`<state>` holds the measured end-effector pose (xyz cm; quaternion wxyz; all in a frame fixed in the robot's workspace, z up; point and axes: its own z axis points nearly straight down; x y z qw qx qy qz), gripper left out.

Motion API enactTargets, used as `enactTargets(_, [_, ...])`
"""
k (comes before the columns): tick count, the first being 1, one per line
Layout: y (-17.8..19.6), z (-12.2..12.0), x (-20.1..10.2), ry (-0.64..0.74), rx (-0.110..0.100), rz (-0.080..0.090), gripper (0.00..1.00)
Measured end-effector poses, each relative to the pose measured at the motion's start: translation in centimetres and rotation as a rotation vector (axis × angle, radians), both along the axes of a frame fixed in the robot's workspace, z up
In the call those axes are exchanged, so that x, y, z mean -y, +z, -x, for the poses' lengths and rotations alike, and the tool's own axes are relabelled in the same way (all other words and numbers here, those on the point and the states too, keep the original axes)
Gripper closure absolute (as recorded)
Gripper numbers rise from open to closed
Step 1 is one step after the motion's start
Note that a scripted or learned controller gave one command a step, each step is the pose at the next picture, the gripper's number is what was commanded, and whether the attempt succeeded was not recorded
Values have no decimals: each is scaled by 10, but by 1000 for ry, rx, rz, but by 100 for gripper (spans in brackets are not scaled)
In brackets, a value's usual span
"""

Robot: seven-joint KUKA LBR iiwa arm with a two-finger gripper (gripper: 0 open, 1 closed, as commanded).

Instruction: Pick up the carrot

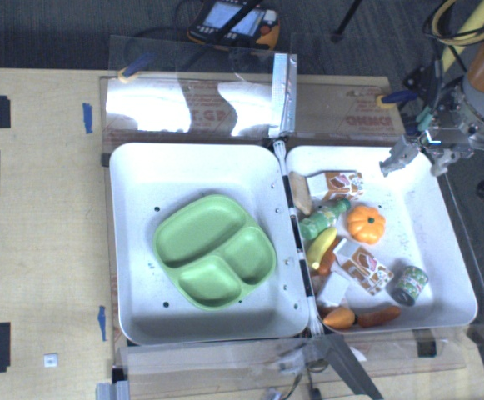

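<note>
Two shallow white bins sit side by side on a wooden bench, seen from above at a slant. The left bin point(133, 173) holds a green divided plate point(215, 250). The right bin point(450, 248) holds a jumble of toy food along its left and near sides: a small pumpkin point(366, 224), a banana point(322, 247), a green bottle point(323, 220), two snack packets point(363, 267), a can point(409, 284) and a red sausage point(378, 316).

The carrot point(339, 316) seems to be the short orange piece at the near edge of the right bin, close to the wall between the bins, just beside the sausage; it is small and partly hidden, so this is a best guess.

The gripper point(416, 157) hangs over the far right corner of the right bin, well apart from the carrot. Its two fingers are spread apart and hold nothing.

To do this step well, the gripper should travel across the bin toward the near left corner, stay high over the pumpkin and can, then descend with the fingers straddling the carrot's narrow width. The bin wall and the sausage crowd it, so the approach wants care.
</note>
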<state>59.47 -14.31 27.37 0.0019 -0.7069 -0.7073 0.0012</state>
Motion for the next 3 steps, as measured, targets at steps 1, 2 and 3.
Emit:
enactTargets(1, [-173, 22, 13, 99, 0, -1, 0])
enactTargets(2, [-164, 23, 15, 95, 0, -1, 100])
enactTargets(3, [-90, -42, -55, 138, 3, 1, 100])
